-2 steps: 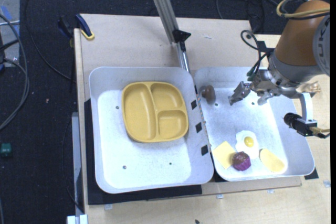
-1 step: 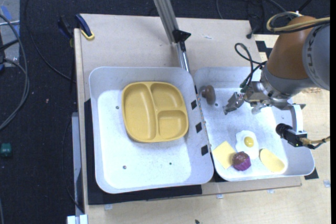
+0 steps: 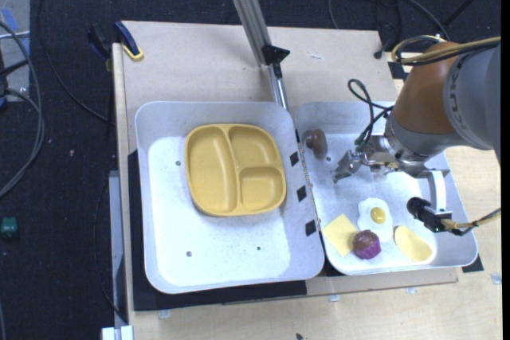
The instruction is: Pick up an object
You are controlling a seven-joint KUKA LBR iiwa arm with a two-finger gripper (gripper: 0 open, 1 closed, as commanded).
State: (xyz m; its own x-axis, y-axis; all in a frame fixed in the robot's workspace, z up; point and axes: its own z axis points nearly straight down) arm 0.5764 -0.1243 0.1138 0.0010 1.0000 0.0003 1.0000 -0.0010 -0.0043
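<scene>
Near edge, right bin (image 3: 466, 251): purple piece (image 3: 366, 244) lies closest to me, with the yellow cheese slice (image 3: 340, 234) touching it on its left.
Left bin (image 3: 159, 251): yellow divided tray (image 3: 236, 169) sits well left of the purple piece, three compartments, nothing in them that I can see.
Brown piece (image 3: 316, 141): up and left of the purple piece, near the right bin's far-left corner, on its own.
Gripper (image 3: 347, 169): above the purple piece, just right of the brown piece. I cannot tell its state from this angle; nothing visible in it.
Fried egg (image 3: 375, 214): just above the purple piece, nearly touching.
Pale yellow piece (image 3: 413, 243): right of the purple piece, near the bin's front rim.
Key relation: I judge the brown piece the nearest target. It lies up and left of the gripper, close but apart. It looks roundish, slightly longer toward the far edge, so approach angle matters little.
Alternative: egg cluster lies toward me, crowded, riskier.
</scene>
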